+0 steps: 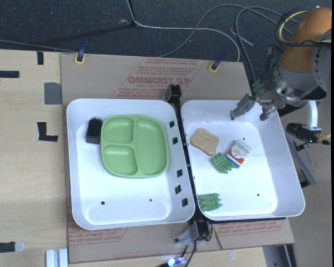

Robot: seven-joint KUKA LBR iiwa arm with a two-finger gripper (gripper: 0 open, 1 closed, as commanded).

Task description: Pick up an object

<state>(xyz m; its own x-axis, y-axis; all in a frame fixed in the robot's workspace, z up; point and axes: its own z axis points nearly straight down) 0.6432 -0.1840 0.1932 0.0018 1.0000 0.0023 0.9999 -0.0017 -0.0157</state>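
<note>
Two metal fingers of the gripper (250,110) look spread with nothing between them at the right bin's (278,202) 12 o'clock rim, while the flat tan bread slice (205,141) lies around its 10 o'clock.

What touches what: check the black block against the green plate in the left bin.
Touching, as far as the camera view shows: the black block sits against the green plate's left rim with no white gap between them.

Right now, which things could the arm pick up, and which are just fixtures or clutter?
Pickable:
- toast slice
- small carton
- green leafy piece
- green bean bunch
- black block
- green divided plate

Just lying about:
- cables
- yellow clamps
- cardboard sheet

Gripper hangs open over the right bin.
</note>
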